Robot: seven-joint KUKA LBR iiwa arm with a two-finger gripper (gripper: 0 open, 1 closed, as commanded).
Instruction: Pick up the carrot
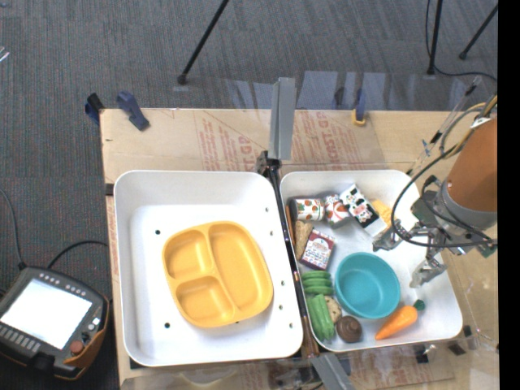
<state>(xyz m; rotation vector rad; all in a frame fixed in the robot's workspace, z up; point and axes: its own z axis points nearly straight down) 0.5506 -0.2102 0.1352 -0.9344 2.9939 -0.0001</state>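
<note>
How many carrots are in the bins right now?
1. The carrot lies at the right bin's near edge, beside the teal bowl. Others could be hidden under the clutter.

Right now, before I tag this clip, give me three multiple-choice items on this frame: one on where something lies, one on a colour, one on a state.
1. Where does the carrot lie?
A. On the yellow plate
B. In the right bin, at its near right corner
C. On the floor

2. What colour is the bowl next to the carrot?
A. Red
B. Teal
C. Black

3. How does the gripper stand to the carrot?
A. Above the right bin, apart from the carrot
B. Clamped round the carrot
C. Over the left bin

Answers:
1. B, the carrot rests near the right bin's front right corner.
2. B, the bowl is teal.
3. A, the gripper hangs over the right bin, with the carrot lying free below it.
</note>
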